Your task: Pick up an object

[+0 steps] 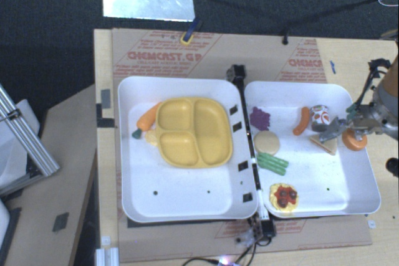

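Note:
The right bin (pixel 358 187) holds several toy foods. An orange sausage (pixel 301 121) lies beside a small red-and-white can (pixel 319 114). A tan wedge (pixel 325 145) and an orange round piece (pixel 355 141) sit near the bin's right side. My gripper (pixel 331 129) reaches in from the right edge, low over the spot between the can and the tan wedge. It partly covers both. From this angle I see nothing clearly held in it.
Purple grapes (pixel 260 116), a beige bun (pixel 267 142), green beans (pixel 272 162) and a yellow disc with red topping (pixel 284 196) lie in the right bin's left half. The left bin (pixel 140 196) holds a yellow divided plate (pixel 190 132) and a carrot (pixel 148 116).

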### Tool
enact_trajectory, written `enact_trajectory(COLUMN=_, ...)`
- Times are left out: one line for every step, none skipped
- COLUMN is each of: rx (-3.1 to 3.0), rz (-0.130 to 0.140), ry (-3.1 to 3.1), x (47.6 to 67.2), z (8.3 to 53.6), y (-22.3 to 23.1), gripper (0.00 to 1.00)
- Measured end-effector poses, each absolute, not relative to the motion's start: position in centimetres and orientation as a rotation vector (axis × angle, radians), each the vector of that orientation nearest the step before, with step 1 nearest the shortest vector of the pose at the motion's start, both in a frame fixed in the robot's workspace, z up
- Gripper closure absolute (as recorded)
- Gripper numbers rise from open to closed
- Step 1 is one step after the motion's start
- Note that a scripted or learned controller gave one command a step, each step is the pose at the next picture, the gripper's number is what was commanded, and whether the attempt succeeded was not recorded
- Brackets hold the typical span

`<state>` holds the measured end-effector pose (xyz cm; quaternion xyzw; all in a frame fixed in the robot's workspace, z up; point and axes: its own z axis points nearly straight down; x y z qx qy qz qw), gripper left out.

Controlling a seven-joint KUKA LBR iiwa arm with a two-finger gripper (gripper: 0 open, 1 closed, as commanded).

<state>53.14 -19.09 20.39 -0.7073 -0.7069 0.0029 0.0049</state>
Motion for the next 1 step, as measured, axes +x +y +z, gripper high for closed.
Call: enact_trajectory(rx=-2.219, rz=-0.001, ry=-2.226, x=53.44, z=21.04, y=-19.06, gripper=0.00)
